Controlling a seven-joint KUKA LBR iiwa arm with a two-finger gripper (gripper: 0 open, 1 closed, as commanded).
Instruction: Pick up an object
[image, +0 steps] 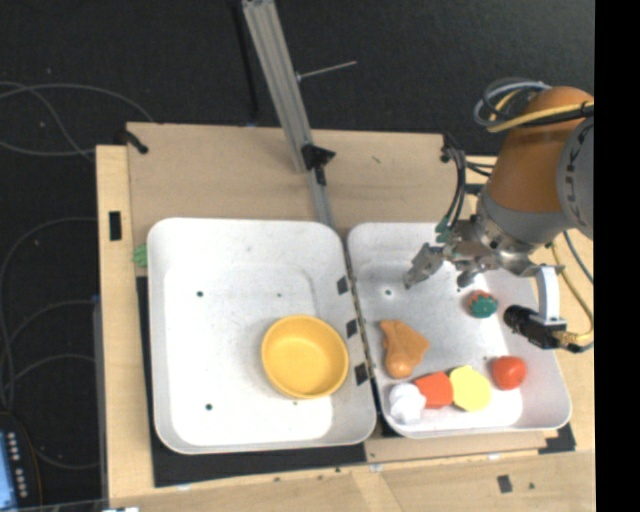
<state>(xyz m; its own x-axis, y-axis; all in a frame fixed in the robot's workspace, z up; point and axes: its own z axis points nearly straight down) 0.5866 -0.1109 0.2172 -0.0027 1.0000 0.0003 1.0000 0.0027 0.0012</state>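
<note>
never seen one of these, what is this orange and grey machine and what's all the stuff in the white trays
It is a robot arm, seen by one camera fixed above the bench and looking down at a slant. The arm reaches in from the right, and its gripper hangs over the right bin with nothing visible between its fingers. That bin holds small toys: a tan piece, a white one, an orange one, a yellow one, a red one and a green and red one. The left bin holds a yellow bowl.

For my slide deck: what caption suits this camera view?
Gripper poised above right bin of toys; yellow bowl sits in left bin.
</note>
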